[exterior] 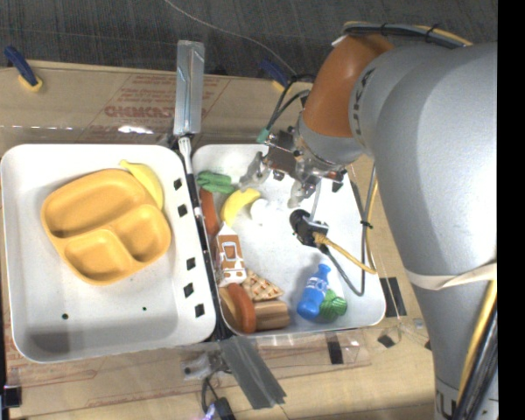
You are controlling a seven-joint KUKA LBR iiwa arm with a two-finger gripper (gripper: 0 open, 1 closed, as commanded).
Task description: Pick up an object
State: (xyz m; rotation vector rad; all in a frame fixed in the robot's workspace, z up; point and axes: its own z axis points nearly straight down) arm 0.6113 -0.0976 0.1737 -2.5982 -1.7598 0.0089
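White right bin: gripper sits over its 12 o'clock end, arm coming in from 3 o'clock. Can't tell whether it is open or closed from this angle, and nothing is visibly held. All pick candidates lie loose in the bins.

Right bin:
- yellow banana at 10 o'clock, just beside the gripper
- green piece at 11 o'clock, in the corner
- red sausage along the 9 o'clock wall
- brown carton at 8 o'clock
- waffle at 7 o'clock, resting on a brown block
- blue bottle at 5 o'clock, touching a green lump

Left bin: yellow divided plate near centre, with a yellow curved piece against its 1 o'clock rim.
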